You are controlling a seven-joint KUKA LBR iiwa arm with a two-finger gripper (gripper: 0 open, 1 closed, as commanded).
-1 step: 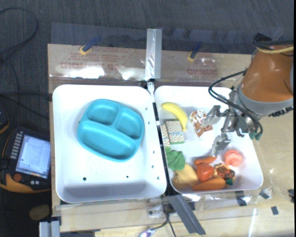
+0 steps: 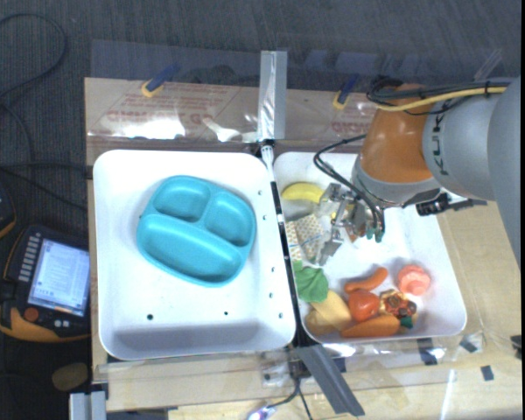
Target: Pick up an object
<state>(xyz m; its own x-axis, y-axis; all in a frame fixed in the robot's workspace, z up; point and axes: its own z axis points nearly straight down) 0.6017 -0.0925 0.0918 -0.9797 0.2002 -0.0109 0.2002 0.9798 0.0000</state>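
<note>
plate: blue divided plate (image 2: 198, 227), in left bin (image 2: 114, 322)
pendant: handheld controller (image 2: 45, 283), on floor, left of bench

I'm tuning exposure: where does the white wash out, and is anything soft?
Camera view: the left bin floor is near blown-out, with a grey shadow along its front; the right bin rim also glares; the gripper and small items under it look soft.
</note>
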